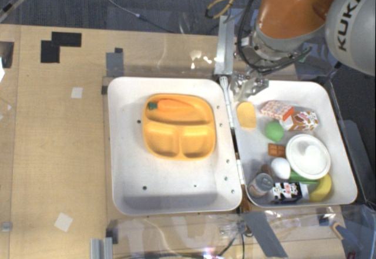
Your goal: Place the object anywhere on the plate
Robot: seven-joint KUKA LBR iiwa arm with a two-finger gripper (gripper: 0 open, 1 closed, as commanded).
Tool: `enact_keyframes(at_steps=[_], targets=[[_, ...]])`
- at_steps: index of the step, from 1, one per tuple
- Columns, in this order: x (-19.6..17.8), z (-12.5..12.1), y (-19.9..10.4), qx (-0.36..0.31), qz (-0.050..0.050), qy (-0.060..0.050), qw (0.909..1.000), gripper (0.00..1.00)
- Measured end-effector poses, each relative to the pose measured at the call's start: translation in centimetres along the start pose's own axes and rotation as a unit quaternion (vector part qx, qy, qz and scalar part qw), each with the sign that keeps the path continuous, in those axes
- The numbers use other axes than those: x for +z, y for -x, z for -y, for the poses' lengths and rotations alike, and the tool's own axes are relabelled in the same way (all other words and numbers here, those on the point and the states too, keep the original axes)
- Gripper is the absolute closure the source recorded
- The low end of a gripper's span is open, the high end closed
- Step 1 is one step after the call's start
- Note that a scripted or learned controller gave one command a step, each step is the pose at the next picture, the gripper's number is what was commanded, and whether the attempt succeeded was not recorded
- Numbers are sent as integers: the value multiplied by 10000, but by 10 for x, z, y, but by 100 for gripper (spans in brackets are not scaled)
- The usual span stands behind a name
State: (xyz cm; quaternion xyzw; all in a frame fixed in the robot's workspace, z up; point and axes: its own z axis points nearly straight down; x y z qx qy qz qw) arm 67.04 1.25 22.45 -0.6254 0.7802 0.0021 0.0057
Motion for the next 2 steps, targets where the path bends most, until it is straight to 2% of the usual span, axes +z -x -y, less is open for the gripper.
enact_keyframes(at_steps=[1, 2], targets=[[43, -12, 43, -645, -33, 35, 9979, 100], [106, -55, 96, -1209, -27, 35, 9927, 100]])
